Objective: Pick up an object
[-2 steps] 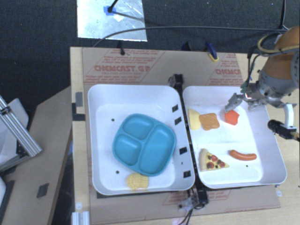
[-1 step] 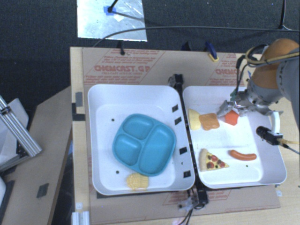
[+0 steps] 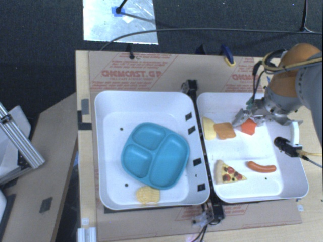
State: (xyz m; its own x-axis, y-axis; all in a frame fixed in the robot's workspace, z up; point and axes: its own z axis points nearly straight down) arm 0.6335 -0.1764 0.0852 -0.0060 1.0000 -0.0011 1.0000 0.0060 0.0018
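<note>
Because the gripper (image 3: 246,117) hung low in the right-hand shallow white plastic bin (image 3: 295,183), you could take the small red-orange block (image 3: 248,127) just below its tips as the thing to be picked; it lay in that bin's upper part, touching or almost touching the tips. Whether the pincer was open, closed or already around the block, I could not tell, since the metal at the wrist blurred into one grey mass.

Going down in size from that bin: the blue sectioned plastic plate (image 3: 154,154) sat in the neighbouring bin to its left, broad, stiff and probably slippery, too wide for a two-finger hold except at the rim. The flat pizza-slice toy (image 3: 228,173) lay in the bin's lower left part, thin and hard to get fingers under. The red toy sausage (image 3: 261,167) lay to the right of the slice, round and likely to roll. The tan toast-like piece (image 3: 224,130) and the pale yellow wedge (image 3: 208,128) touched each other by the bin's left wall, so a grasp there would likely crowd. The red-orange block looked light, rigid and blocky; you would have done best to pinch it across two opposite flat sides.

The block's upper edge was partly covered by the gripper. A small yellow ridged piece (image 3: 148,194) lay half under the plate's lower edge.
</note>
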